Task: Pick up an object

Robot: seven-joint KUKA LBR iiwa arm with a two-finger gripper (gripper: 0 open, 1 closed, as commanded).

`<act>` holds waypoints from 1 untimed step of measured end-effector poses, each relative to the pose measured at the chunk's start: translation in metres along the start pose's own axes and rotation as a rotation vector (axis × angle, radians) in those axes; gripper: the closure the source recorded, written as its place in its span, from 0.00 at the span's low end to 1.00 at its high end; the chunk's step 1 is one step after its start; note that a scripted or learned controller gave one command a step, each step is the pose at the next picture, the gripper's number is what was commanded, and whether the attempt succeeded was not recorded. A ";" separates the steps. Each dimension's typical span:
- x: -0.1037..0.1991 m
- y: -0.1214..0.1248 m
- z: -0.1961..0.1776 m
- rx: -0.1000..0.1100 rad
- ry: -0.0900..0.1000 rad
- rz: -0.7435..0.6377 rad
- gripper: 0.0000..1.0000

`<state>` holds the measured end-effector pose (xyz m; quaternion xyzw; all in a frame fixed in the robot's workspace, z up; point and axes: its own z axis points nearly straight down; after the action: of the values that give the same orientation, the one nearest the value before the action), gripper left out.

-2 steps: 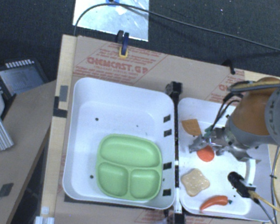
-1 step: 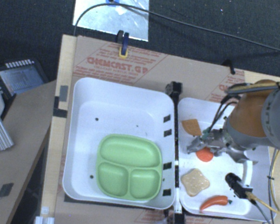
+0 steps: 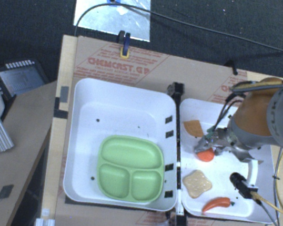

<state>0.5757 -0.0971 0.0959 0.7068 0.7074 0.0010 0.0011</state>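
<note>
- My tool [image 3: 208, 145] hung low in the right bin [image 3: 218, 172], right of centre in the frame and directly over the red ball [image 3: 205, 156]. I judged the ball the likeliest thing to pick.
- I could not tell whether my tool was spread or pressed together, as the wrist blocked the view from above. Nothing showed the ball gripped.
- The ball looked round and smooth, so an off-centre closing could squirt it sideways across the bin floor, toward the divider between the bins.
- Coming down too far could press the ball into the floor instead of straddling it.
- The tan wedge [image 3: 194, 127] lay near, just up and left of the ball. A wide approach might nudge it or catch it along with the ball.
- The right bin also held a pale bread slice [image 3: 197, 183] below the ball and a red pepper [image 3: 217, 203] near the bottom edge, both apart from my tool.
- The left bin [image 3: 125, 115] held one green divided plate [image 3: 130, 169], its compartments bare, well apart from my tool.
</note>
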 end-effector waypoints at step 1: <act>-0.010 0.001 -0.052 -0.002 -0.001 0.001 1.00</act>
<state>0.5761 -0.1075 0.1479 0.7073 0.7069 0.0015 0.0023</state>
